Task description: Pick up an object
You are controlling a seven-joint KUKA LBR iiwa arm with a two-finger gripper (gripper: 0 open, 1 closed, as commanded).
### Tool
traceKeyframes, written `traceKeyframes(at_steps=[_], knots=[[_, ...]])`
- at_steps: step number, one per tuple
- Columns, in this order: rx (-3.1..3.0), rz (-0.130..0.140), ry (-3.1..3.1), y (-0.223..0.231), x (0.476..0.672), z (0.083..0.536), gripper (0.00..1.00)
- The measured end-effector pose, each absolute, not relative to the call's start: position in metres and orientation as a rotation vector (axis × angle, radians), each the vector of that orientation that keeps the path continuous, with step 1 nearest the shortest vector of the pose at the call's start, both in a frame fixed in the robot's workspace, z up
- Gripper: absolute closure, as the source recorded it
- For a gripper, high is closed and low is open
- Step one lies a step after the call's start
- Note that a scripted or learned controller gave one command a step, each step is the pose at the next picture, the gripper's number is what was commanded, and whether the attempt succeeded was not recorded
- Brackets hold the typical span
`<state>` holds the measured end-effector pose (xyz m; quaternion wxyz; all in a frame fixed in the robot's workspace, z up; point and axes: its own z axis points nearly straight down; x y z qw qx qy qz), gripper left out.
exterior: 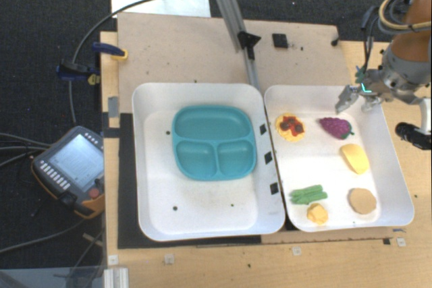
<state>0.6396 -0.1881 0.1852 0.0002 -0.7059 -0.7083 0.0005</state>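
Overhead, the arm [405,44] is reaching in from the right, and its jaws [359,99] are hanging over the far edge of the right bin [398,179]. The two fingers [345,100] are standing apart with nothing between them; how wide the gap is cannot be told exactly.

Just near of the jaws, the purple grapes [335,126] are lying in the right bin's far half, apart from the fingers. To their left, close to the bin's left wall, the small pizza [291,127] is sitting flat. Nearer than the grapes, the yellow wedge [355,158] is lying by the right side, and nearer still the round tan cookie [362,200] is resting by the near right corner. Left of the cookie, the green beans [308,195] are lying crosswise, with a small yellow lump [317,213] just beside them on the near side.

In the left bin [152,206], the teal tray [214,143] with three compartments is sitting flat toward the far half. Left of the bench [182,44], a pendant [71,168] is lying on the dark floor among cables.
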Motion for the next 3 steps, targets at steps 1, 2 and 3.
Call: traceKeyframes(at_steps=[1,2,3], knots=[[-2.218,-0.001,-2.228,-0.188,0.640,0.187,0.00],[-2.214,0.001,-2.228,-0.183,0.640,0.126,0.00],[-2.218,-0.003,-2.231,-0.184,0.642,0.085,0.00]])
